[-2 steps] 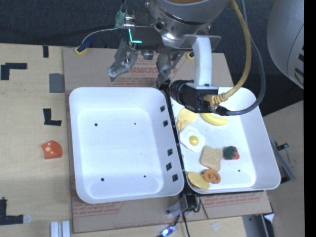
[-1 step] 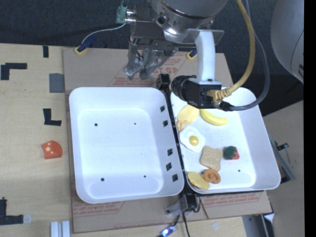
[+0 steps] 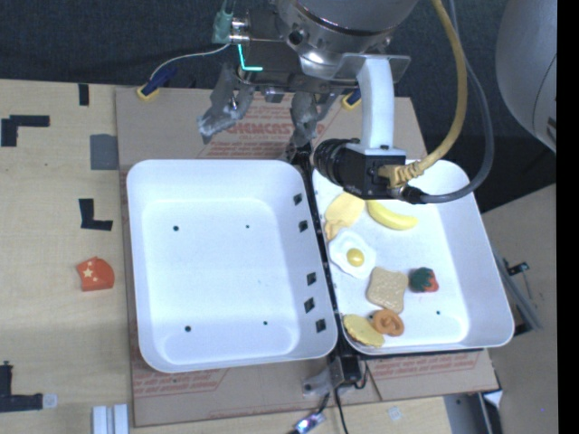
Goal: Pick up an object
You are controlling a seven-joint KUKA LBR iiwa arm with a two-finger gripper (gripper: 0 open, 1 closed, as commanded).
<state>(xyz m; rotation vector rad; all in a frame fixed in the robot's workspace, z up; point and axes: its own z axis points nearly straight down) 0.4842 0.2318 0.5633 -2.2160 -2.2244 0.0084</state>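
Your gripper up beyond the bins, fingers spread apart, gripping nothing, banana lying in the right bin.

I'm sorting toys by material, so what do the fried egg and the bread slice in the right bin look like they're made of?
The fried egg looks like smooth molded plastic: flat glossy white with an even yellow yolk. The bread slice looks matte tan, likely plastic or foam; its speckled, dull face leaves that open.
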